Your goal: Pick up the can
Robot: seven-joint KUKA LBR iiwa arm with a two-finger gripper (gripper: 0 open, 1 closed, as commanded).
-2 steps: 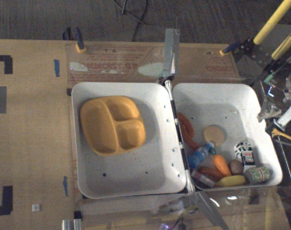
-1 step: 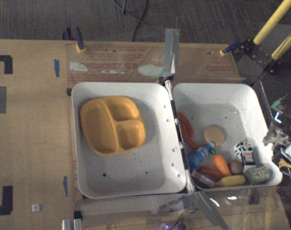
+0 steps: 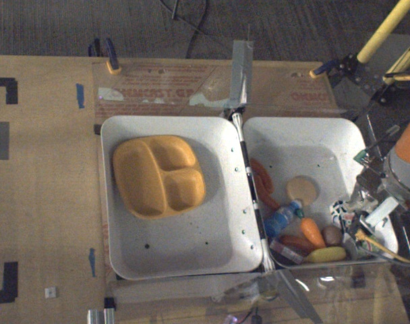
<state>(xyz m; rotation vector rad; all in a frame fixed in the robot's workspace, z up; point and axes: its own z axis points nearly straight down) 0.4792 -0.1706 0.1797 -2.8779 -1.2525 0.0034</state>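
Looking down from the overhead cam right now: the arm is reaching in from the right side of the view, and the claw sits low over the right-hand edge of the right bin. There's too much clutter and cabling around it, so I honestly can't tell whether the claw is apart or together, and I can't see anything clamped in it. The can, as best I can make out, is the dark cylinder with a silvery rim lying on its side in the near left corner of that bin, well apart from the claw. A blue bottle lies just above it, a carrot is beside that, and a yellow banana-looking thing lies along the near wall. A flat tan disc sits mid-bin, and an orange curved piece hugs the left wall. The left bin has a yellow divided plate in its upper part.
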